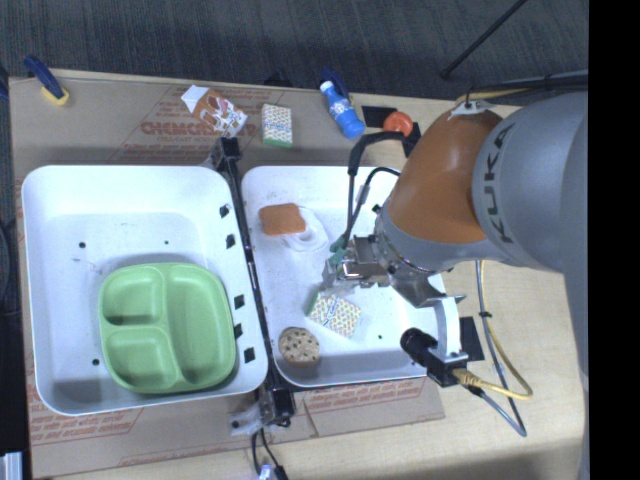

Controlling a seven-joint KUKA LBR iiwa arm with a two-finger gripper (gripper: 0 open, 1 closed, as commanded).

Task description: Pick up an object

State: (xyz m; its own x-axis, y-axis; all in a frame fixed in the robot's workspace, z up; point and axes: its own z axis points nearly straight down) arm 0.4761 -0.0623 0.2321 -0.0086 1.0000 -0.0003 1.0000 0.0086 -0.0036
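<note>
Packet (335,314), patterned in yellow and white, lies flat on the floor of the right bin (400,368), toward its lower middle. It sits just below the gripper (345,268), which hangs over the middle of that bin at the end of the grey arm (530,188) with its orange band (445,178). Whether the gripper is open or closed cannot be told from this view, because the wrist hides most of it, and no object can be seen held in it.

An orange-brown block (282,218) rests in the upper left part of the right bin, beside a bit of clear wrapping (308,236). A round speckled cookie (299,346) sits near the bin's lower left corner, close to the packet but apart from it.

The left bin (60,198) holds a green divided tray (165,325) in its lower half.

On the cardboard (150,133) beyond the bins lie a small wrapped snack (215,113), a small yellow-green box (276,125), a blue bottle (342,108) and an orange cap (398,123). A blue and yellow clip (45,78) sits at the bench's far left corner.
</note>
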